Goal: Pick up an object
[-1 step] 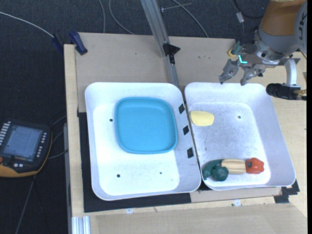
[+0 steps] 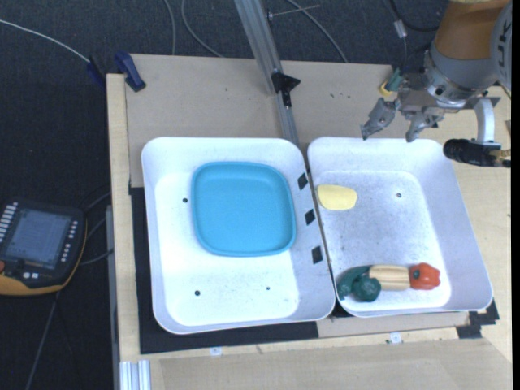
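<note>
In the right bin point(image 2: 455, 226), a pale yellow lump point(image 2: 336, 197) lies near the left wall. Along the bin's front wall sit a dark green piece point(image 2: 360, 286), a tan stick-shaped piece point(image 2: 390, 277) and a red tomato-like piece point(image 2: 424, 276), close together in a row. My gripper point(image 2: 392, 127) hangs above the bin's back rim, well away from all of them. Its two fingers are spread apart with nothing between them.
The left bin point(image 2: 166, 210) holds a light blue square plate point(image 2: 244, 208). A slanted metal pole point(image 2: 264, 35) runs down to the gap between the bins. A black part point(image 2: 474, 149) sticks out by the arm at the right. A handheld pendant point(image 2: 36, 242) lies off the bench at left.
</note>
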Robot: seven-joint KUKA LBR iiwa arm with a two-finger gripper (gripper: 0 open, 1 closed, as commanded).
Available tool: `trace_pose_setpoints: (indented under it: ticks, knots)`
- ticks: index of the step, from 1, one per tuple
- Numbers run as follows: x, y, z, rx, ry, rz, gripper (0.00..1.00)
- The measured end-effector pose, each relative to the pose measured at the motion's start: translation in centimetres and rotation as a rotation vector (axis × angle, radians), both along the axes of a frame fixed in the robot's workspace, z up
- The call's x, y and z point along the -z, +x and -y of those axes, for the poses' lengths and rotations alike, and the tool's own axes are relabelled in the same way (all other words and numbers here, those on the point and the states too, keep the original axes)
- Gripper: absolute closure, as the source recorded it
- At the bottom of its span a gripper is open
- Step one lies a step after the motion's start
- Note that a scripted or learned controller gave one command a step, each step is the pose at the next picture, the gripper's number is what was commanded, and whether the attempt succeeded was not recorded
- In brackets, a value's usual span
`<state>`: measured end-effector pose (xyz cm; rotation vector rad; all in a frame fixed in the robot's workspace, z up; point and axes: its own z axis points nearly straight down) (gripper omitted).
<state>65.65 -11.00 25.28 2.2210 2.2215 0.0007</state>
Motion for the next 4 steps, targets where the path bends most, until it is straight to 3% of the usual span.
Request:
trace_pose_setpoints:
  ticks: [3,4]
  knots:
    - [13.1,-0.6,1.1,0.000,0.000,-0.004,0.00]
    - [11.8,-0.5,1.1,0.000,0.000,0.002,1.00]
